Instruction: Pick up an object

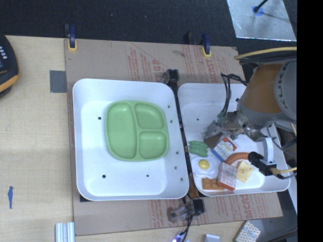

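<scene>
Camera view: we see the end effector (218,131) low in the right bin (202,96); we cannot tell its state. Toy food lies just in front: a green piece (198,147), fried egg (203,165), sausage (236,158), cheese (244,171). A green tray (136,130) fills the left bin (91,135).

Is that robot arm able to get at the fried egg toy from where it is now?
Probably yes. The fried egg lies uncovered in the right bin, near its left wall, and the gripper hovers just above it with nothing between them.
</scene>
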Controlling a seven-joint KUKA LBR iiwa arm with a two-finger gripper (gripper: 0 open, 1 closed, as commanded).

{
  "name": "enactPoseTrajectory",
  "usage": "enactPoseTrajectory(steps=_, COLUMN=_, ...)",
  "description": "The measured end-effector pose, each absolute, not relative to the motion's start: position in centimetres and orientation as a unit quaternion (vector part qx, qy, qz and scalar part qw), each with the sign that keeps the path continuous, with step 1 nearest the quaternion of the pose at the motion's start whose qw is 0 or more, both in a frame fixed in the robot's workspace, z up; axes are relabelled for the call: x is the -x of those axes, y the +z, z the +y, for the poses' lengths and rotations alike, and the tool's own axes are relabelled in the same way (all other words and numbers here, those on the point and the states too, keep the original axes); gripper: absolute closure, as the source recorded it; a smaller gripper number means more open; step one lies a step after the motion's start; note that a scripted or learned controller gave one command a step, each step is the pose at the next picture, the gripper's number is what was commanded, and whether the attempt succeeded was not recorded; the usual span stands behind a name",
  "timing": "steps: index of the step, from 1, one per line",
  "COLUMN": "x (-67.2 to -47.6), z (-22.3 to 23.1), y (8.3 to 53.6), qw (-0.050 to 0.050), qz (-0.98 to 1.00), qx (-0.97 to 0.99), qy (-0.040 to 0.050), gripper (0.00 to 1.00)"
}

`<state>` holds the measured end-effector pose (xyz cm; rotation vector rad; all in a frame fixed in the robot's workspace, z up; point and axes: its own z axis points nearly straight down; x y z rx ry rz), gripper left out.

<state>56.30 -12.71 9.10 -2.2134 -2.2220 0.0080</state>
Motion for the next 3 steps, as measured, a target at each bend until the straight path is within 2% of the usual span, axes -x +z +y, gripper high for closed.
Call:
enactPoseTrajectory(steps=1, x=-56.5, z=-12.9, y=10.2, qw=0.001, qz=-0.709, qx=0.705, qy=0.0023, gripper=1.0)
enactPoseTrajectory(steps=2, x=-56.4, z=-12.8, y=10.2, qw=0.001, qz=-0.709, qx=0.705, qy=0.0026, gripper=0.0)
enactPoseTrajectory(steps=3, x=-66.2, z=-16.7, y=17.8, qw=-0.007, qz=-0.71, qx=0.704, qy=-0.0025, gripper=0.0)
